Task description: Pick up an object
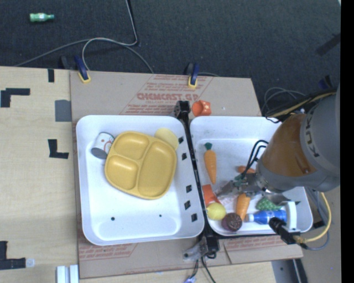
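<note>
1. Camera view looks down on a table (33, 166) carrying two shallow white bins side by side on a brown cardboard sheet (160, 94) printed with red lettering that is too blurred to make out for certain.
2. The left bin (91, 221) holds a yellow divided plate (141, 164), with a pale yellow round thing (166, 136) touching its far right edge and a small white cup with a dark mouth (101, 145) lying on its side at its left.
3. The right bin (232, 130) holds a long carrot (210, 163) near the middle divider.
4. Also there: a shorter carrot (242, 204), a lemon (216, 211), a dark red round fruit (233, 222), a red piece (207, 193) by the divider, and a green leafy item (265, 204).
5. A blue-and-white tube (271, 215) lies along the near right side; its label cannot be read.
6. The grey arm (315, 149) reaches in from the right, and the gripper (235, 185) sits low in the right bin just beside the shorter carrot; whether it is released or clenched cannot be told.
7. A small orange thing (202, 107) lies on the cardboard beyond the bins, and two clamps (192, 74) grip the cardboard's far edge.
8. A green bottle (41, 17) lies on the dark floor at far left.
</note>
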